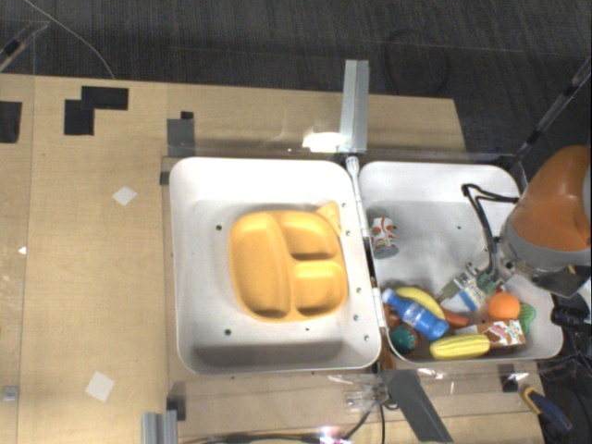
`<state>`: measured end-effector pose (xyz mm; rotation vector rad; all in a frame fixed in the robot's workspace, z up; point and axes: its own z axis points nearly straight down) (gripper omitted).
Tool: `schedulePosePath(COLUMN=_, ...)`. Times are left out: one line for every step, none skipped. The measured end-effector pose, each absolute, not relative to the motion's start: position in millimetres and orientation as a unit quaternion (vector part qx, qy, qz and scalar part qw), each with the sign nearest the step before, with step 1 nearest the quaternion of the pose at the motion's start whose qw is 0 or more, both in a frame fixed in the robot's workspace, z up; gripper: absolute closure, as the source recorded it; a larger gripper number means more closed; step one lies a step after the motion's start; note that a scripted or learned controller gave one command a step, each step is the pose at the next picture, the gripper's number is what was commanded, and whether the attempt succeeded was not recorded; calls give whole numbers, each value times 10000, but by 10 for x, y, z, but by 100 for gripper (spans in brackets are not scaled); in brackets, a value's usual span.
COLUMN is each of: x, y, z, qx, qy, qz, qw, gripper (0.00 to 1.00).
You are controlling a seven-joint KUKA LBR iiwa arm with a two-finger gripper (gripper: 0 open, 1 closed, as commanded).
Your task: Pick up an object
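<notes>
The right bin [435,192] holds a heap of toy food along its front edge. In it lie a yellow banana [418,298], a blue bottle [418,315], an orange ball [504,305], a yellow corn cob [460,346], a red carton [505,336] and a dark green piece [403,340]. A small printed can [382,236] stands alone by the bin's left wall. My gripper [479,276] reaches down from the right, just above a small white and blue packet [465,295] at the heap's upper edge. The arm's orange band [555,213] hides the bin's right side.
The left bin [199,248] holds a yellow divided tray [282,265] at its middle. A grey metal post [355,104] stands behind the wall between the bins. A black cable [479,202] loops over the back of the right bin.
</notes>
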<state>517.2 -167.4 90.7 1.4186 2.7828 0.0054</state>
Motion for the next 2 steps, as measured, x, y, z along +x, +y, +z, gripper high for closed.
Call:
schedulePosePath(x=4964, y=-1584, z=2258, qx=4893, qy=8721, qz=22, qw=81, gripper=0)
schedulePosePath(x=5388, y=-2044, z=1029, qx=5580, qy=8297, qz=34, qw=117, gripper=0)
